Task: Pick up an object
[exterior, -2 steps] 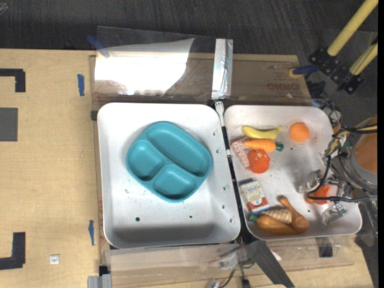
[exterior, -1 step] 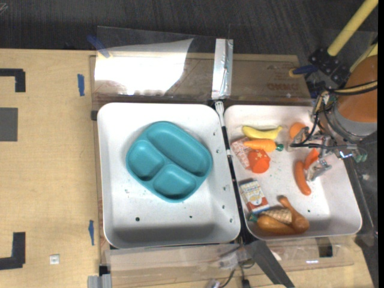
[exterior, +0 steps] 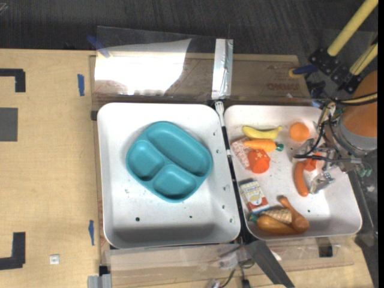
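Observation:
The right bin (exterior: pixel 345 221) holds several toy foods. A yellow banana (exterior: pixel 261 131) lies over a carrot (exterior: pixel 261 144), with an orange (exterior: pixel 299 131) to their right. A red tomato (exterior: pixel 259 161) sits beside a clear wrapped packet (exterior: pixel 240 153). Near the front are a small carton (exterior: pixel 253 195) and brown bread pieces (exterior: pixel 281 219). An orange sausage (exterior: pixel 299 179) lies at the right side. My gripper (exterior: pixel 319 176) is low in the bin, right beside the sausage and partly over it. A small red piece (exterior: pixel 309 164) shows at the gripper's upper edge.
The left bin (exterior: pixel 114 215) holds a teal divided plate (exterior: pixel 169 159). A clear plastic sheet (exterior: pixel 144 65) and a silver strip (exterior: pixel 222 68) lie behind the bins. The arm's orange band (exterior: pixel 363 120) and cables hang over the right bin's right rim.

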Robot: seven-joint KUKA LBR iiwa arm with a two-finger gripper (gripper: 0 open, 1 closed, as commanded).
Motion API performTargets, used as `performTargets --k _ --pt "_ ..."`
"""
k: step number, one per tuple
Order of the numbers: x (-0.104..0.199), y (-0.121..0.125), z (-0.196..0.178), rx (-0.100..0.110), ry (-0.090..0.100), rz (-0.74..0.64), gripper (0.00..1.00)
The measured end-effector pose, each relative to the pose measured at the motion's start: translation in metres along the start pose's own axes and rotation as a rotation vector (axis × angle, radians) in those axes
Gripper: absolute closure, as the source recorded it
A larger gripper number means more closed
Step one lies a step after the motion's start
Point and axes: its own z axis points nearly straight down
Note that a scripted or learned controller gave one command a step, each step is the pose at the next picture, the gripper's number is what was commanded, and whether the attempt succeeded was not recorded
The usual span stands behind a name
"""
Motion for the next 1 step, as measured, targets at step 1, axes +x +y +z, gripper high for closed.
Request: performTargets --k 1 --pt "-0.0046 -0.0007 -0.0143 0.005 -0.014 0.002 1.00"
